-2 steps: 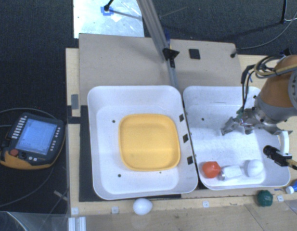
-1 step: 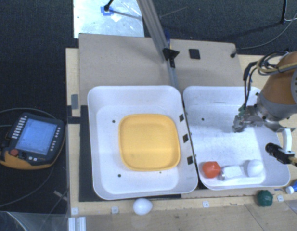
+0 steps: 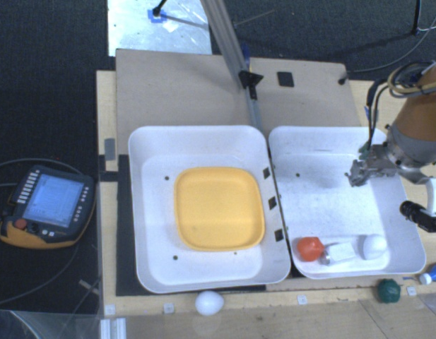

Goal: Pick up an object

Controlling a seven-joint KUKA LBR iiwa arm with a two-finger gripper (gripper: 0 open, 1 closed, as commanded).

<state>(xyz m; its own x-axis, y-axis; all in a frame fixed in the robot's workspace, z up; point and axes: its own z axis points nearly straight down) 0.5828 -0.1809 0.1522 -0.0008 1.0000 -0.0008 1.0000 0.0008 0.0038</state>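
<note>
In the camera view, 2 shallow white bins sit side by side on the bench (image 3: 182, 83). The left bin (image 3: 150, 210) holds 1 thing: a square yellow plate (image 3: 220, 207) with rounded corners, lying flat near the bin's middle, apart from every wall.

The right bin (image 3: 323, 154) holds 3 things, all lined up along its wall at 6 o'clock. At roughly 7 o'clock lies an orange-red ball (image 3: 309, 248). Just beside it, toward 3 o'clock, is a small pale block-like item (image 3: 340, 252), too blurred to identify. Next, near 5 o'clock, rests a white rounded object (image 3: 374, 246).

The arm (image 3: 419, 119) enters from 3 o'clock, its orange band above the grey wrist. The gripper (image 3: 359, 173) hangs over the right bin's 2 o'clock region, well apart from the 3 objects at the near wall. How wide the claw stands cannot be told, and nothing is seen in its grasp.

Outside the bins, a white egg-shaped object (image 3: 209, 303) lies on the bench at the left bin's 6 o'clock edge. A dark green ball (image 3: 389, 290) sits past the right bin's 5 o'clock corner. A teach pendant (image 3: 48, 205) with a lit screen rests on the dark floor at 9 o'clock.
</note>
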